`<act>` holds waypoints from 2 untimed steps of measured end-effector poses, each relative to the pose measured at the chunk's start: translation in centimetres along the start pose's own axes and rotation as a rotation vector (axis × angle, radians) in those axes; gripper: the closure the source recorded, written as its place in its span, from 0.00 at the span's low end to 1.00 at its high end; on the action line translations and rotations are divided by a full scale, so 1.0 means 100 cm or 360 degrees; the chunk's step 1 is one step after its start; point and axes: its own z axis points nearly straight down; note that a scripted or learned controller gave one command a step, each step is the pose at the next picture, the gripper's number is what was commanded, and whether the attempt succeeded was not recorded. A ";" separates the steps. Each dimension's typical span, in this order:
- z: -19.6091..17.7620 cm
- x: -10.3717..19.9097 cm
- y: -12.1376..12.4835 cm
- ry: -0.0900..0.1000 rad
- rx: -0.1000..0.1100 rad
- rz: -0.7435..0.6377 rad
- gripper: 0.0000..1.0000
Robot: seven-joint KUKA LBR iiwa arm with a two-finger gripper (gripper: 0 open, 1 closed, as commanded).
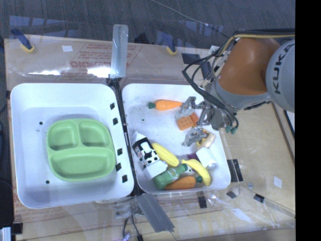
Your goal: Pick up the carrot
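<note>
The carrot (168,104), orange with a small green top at its left end, lies flat near the far wall of the right bin (150,92). My gripper (192,120) hangs low over the bin's right side, just right of the carrot's tip. Its fingers (188,105) are spread apart, one near the carrot's right end and one nearer the camera. Between them on the bin floor lies a small orange ridged piece (186,121). The fingers hold nothing.
At the right bin's near end are a cow-patterned carton (145,153), a corn cob (165,154), a banana (198,170), a green bottle (169,176), an orange stick (181,183) and a white piece (206,159). The left bin (30,99) holds a green divided plate (80,149).
</note>
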 end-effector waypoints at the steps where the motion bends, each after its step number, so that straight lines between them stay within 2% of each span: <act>1: 0.076 -0.060 -0.025 0.0010 -0.0005 -0.0034 0.00; 2: 0.119 -0.105 -0.010 -0.0003 -0.0001 0.0469 0.00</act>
